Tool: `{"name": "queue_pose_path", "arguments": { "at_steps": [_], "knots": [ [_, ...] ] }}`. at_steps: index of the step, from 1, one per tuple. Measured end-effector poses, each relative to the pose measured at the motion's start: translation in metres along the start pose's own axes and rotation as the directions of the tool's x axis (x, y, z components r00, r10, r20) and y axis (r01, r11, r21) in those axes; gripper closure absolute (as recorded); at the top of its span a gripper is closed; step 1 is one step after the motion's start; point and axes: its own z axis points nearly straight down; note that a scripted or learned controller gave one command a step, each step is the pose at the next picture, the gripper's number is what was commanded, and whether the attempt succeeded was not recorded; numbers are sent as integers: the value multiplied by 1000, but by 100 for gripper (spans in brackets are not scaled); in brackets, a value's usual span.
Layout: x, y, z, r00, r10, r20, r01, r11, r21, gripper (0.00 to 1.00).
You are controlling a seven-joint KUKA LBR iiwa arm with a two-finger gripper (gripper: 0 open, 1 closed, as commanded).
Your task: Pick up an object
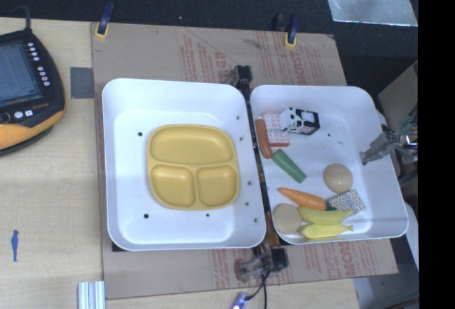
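The right white bin [320, 94] holds several small items. A black-and-white carton [302, 120] lies near its back, with a reddish sausage [263, 138] and a green vegetable [288, 165] to its left. Toward the front lie an orange carrot [302, 197], a tan ball [338, 177], a patterned packet [346, 202], a beige round piece [286, 217] and two yellow bananas [325, 223]. My gripper [377, 150] hangs at the bin's right rim, right of the tan ball and apart from every item. Nothing shows in its grasp.
The left white bin [121, 158] holds a yellow divided plate [193, 165]. A control pendant [25, 91] lies on the bench at the far left. Clamps [291, 30] pin the cardboard sheet [213, 52] at the back edge. Cables and a bracket [263, 265] sit in front between the bins.
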Motion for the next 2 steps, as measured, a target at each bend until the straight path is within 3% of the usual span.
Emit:
{"name": "queue_pose_path", "arguments": {
  "at_steps": [1, 2],
  "knots": [
    [50, 12, 177, 1000, -2, -2, 2, 1000, 5, 0],
    [78, 49, 199, 1000, -3, 1, 3, 1000, 2, 0]
  ]
}}
